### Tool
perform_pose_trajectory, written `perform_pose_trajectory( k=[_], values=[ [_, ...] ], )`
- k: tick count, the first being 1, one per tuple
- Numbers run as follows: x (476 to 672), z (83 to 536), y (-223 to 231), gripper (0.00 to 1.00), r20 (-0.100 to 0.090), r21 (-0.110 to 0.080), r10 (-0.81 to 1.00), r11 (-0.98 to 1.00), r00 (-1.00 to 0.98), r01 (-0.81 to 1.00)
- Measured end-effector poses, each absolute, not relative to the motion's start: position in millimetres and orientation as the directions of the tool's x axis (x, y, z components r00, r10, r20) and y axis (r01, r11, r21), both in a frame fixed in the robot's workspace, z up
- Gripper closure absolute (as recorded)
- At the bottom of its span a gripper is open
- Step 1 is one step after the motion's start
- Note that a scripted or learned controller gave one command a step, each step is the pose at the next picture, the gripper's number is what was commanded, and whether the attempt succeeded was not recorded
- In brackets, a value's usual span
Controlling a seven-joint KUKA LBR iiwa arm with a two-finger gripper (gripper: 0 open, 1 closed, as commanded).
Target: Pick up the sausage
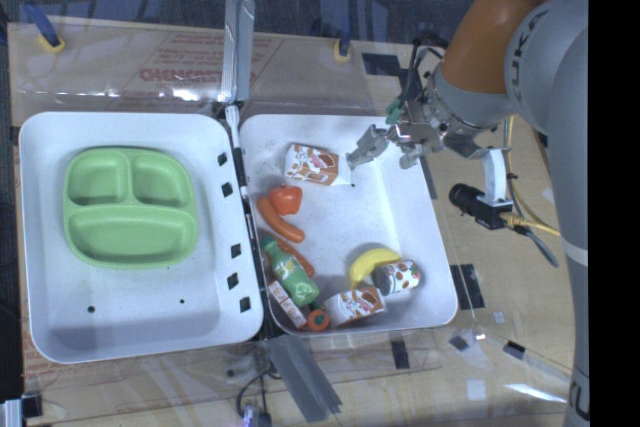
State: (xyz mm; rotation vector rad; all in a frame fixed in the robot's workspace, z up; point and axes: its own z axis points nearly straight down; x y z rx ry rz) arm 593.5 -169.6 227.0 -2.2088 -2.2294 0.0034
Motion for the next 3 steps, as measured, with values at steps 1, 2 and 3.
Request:
perform_pose_trajectory(
  k=[1, 2, 3],
  values=[
    [565.0, 104, -98, 0.0, 0.001, 0.0, 0.999, 0.036, -0.036, 0.999],
    [565.1, 104, -99, 0.0, 0.001, 0.001, 0.999, 0.034, -0.034, 0.999],
    [547.2, 98, -90, 0.0, 0.005, 0.012, 0.991, -0.134, 0.134, 0.991]
  ],
)
